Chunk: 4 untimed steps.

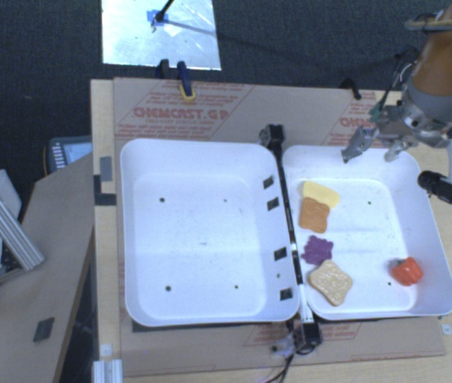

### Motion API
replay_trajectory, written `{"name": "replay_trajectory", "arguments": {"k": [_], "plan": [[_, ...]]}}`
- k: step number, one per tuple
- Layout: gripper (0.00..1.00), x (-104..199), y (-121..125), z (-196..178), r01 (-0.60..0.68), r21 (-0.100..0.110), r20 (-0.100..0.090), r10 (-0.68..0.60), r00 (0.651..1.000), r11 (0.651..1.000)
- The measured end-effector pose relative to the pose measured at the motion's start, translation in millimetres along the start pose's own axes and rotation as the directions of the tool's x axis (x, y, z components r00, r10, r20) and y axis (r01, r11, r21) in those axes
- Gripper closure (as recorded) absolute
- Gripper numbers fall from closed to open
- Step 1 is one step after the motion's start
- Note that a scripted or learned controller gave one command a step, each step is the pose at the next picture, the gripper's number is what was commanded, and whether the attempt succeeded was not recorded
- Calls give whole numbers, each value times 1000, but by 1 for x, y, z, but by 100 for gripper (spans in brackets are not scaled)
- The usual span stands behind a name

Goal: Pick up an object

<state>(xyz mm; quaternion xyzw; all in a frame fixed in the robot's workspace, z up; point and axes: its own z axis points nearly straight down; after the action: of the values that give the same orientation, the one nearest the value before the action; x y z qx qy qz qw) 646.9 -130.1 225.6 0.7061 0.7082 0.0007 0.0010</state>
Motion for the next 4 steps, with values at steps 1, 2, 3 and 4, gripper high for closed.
{"name": "replay_trajectory", "arguments": {"k": [1, 2, 3, 4], "plan": [[0, -8, -58, 108, -4, 13, -3, 4, 1000, 1000], [0, 36, -82, -29, 5, -12, 0, -5, 1000, 1000], [0, 2, -104, -231, 0, -20, 6, 1, 1000, 1000], [0, -45, -131, -316, -6, -10, 5, 6, 1000, 1000]]}}
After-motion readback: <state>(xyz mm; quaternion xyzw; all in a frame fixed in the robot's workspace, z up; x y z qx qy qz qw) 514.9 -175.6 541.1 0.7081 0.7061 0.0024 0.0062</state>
